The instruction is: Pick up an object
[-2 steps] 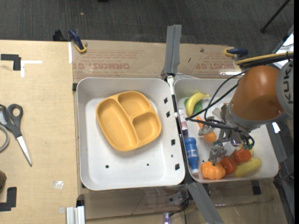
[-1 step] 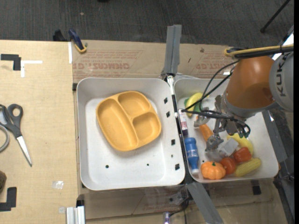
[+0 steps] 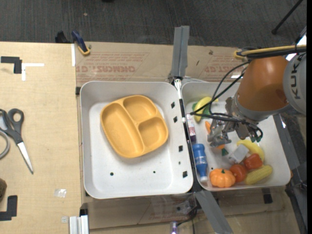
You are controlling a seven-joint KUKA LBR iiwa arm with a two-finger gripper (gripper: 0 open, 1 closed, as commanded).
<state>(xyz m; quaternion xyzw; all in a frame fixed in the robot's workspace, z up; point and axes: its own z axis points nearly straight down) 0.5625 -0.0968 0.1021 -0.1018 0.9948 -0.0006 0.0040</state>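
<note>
**Gripper low in the right bin**

Camera view: the gripper (image 3: 225,136) hangs over the toys in the right bin (image 3: 278,179); how it stands cannot be told. A pumpkin (image 3: 222,177), tomato (image 3: 239,172), corn (image 3: 259,174) and blue bottle (image 3: 200,157) lie near. The left bin (image 3: 97,179) holds a yellow plate (image 3: 134,126).

The arm (image 3: 273,77) enters from the right edge of the scene, its grey body ending in a broad orange band that sits at the far right and points down and to the left. Black cables loop from the band toward the left. Below the band hangs the end effector (image 3: 225,136), a grey metal assembly angled downward, lying nearer and to the left of the band.
</note>
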